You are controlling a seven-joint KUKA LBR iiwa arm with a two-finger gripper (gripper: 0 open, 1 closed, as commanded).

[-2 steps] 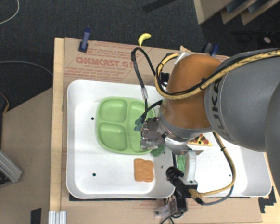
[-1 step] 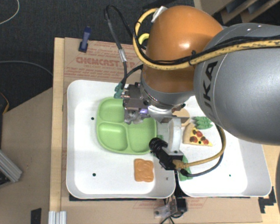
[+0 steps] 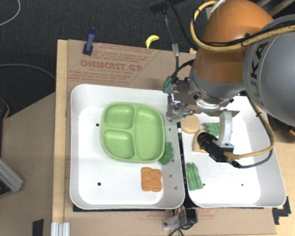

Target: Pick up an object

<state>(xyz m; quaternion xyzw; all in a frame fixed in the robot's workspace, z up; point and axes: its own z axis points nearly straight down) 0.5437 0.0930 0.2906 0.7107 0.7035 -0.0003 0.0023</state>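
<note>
Camera view: green plate (image 3: 134, 131) (three compartments) in left bin (image 3: 84, 150).

camera: one, fixed above table (image 3: 103, 223) | facing: down at a slant | range: middling, both bins framed | arm (image 3: 274, 53): enters from right

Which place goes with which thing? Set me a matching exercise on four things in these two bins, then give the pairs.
Things:
1. green divided plate
2. orange waffle-shaped piece
3. round tan piece
4. long green bean-like piece

Places:
A. right bin, near its left wall, toward the front
B. left bin, near its front right corner
C. right bin, just below the gripper
D. middle of the left bin

Pairs: 1-D, 2-B, 3-C, 4-A
</note>
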